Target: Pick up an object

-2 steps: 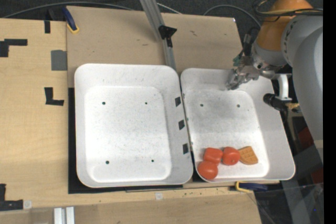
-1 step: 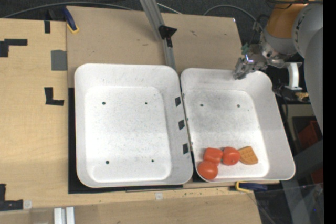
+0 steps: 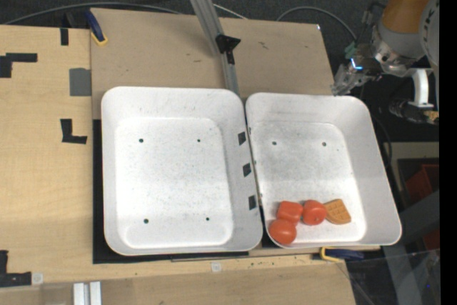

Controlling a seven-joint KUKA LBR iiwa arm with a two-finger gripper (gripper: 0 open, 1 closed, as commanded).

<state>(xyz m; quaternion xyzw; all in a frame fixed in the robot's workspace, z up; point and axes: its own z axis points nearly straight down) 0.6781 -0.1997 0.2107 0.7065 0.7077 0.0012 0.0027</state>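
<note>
Three red tomato-like pieces point(image 3: 294, 218) lie clustered at the near edge of the right bin point(image 3: 357, 146), with an orange-brown biscuit-shaped piece point(image 3: 338, 211) just to their right. My gripper point(image 3: 345, 78) hangs past the far right corner of the right bin, well away from the pieces. Its tip is small and dark against the background. The grey arm with its orange band point(image 3: 410, 7) rises from it at the upper right.
The left bin point(image 3: 114, 153) sits beside the right one on the wooden bench. A slanted metal rail point(image 3: 207, 7) crosses the bench behind the bins. Cables lie on the dark floor at the back.
</note>
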